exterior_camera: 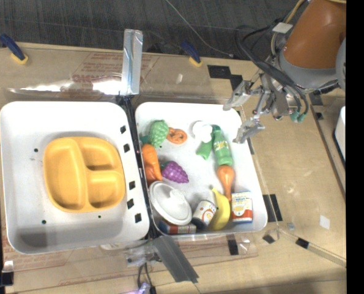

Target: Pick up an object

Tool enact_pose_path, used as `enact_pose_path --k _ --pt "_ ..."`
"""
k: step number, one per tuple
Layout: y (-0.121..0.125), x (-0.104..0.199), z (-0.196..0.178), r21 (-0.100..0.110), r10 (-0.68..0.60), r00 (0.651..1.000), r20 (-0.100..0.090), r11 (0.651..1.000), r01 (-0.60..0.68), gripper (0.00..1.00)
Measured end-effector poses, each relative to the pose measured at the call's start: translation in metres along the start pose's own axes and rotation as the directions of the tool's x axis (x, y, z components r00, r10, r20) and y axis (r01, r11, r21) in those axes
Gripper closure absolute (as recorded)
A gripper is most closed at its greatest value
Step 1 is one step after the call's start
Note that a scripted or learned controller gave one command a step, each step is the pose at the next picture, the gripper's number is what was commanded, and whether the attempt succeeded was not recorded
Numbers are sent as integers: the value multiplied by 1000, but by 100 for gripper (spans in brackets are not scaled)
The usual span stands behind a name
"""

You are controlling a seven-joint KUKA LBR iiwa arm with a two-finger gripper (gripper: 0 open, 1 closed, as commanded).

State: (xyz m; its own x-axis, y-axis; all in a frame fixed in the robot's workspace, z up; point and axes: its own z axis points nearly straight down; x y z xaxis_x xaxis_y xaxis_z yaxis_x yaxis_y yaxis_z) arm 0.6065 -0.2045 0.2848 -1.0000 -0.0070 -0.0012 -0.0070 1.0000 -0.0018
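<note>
Silver tape strips (169, 259) cross the near edge of the bench (292, 182), a tan board with black tape marks, blue clamps (13, 49) at its far edge and dark carpet (78, 11) beyond. Printed red lettering on the board behind the bins is too faint to read. On the left, one white bin (16, 139) holds a yellow divided tray (84, 171). Beside it, the right bin (255, 182) carries toy food: a white lidded pot (169, 205), a small can (204, 213), a banana (221, 210), a small carton (241, 206) whose label is illegible, a carrot (226, 179), a green bottle (221, 146), purple grapes (175, 173) and a green vegetable (158, 131). Above that bin's far right corner hangs the gripper (246, 112), fingers spread apart, nothing between them.
</note>
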Motion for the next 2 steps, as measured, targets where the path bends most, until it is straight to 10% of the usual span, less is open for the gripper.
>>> enact_pose_path --k 2 --pt "-3 5 193 -1 -22 1000 -1 1000 22 0"
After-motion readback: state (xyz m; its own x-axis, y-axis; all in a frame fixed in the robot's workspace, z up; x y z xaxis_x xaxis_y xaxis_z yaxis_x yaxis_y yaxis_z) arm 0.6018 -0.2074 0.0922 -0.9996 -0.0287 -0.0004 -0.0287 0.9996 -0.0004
